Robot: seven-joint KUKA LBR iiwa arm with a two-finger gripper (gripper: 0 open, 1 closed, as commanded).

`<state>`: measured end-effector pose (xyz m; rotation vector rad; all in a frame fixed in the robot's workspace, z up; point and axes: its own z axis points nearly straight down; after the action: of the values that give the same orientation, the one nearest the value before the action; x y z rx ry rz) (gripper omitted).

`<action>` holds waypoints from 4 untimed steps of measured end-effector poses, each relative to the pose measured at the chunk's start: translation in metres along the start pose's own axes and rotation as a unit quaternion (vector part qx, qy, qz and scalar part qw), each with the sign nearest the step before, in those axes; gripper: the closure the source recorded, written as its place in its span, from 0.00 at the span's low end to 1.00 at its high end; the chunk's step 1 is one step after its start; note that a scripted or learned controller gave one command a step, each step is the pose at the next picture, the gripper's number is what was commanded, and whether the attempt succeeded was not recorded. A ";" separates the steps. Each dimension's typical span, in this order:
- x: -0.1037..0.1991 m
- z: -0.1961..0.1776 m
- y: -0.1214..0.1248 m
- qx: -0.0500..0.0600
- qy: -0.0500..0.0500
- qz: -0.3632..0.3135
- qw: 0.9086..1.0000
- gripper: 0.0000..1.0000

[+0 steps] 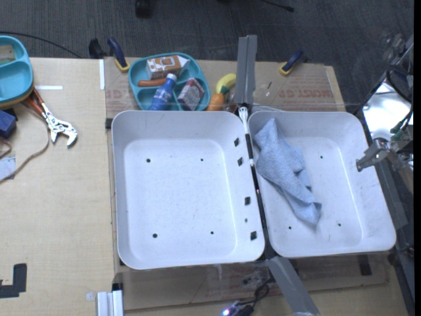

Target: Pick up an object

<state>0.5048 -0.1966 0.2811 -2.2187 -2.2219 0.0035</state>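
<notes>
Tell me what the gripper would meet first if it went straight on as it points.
Probably the cloth in the right bin: the gripper points leftward toward it, though its height above the bin is unclear.

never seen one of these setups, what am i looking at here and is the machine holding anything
This is one camera fixed above a workbench, looking down at a slant. Two shallow white bins sit side by side: the left bin and the right bin. A crumpled blue-grey cloth lies in the right one. The metal part at the right edge is the robot arm's gripper, reaching in beside the right bin; nothing is seen in it. Behind the bins, a teal tray holds small items, and a wrench lies at left.
</notes>
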 end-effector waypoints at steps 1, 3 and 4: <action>0.054 0.188 0.026 -0.002 0.000 0.034 0.999 0.00; 0.101 0.153 0.102 -0.001 0.000 0.030 1.000 0.00; 0.062 0.186 0.154 -0.004 -0.001 -0.070 0.998 0.00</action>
<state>0.6579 -0.1344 0.0946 -2.0614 -2.3776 -0.0021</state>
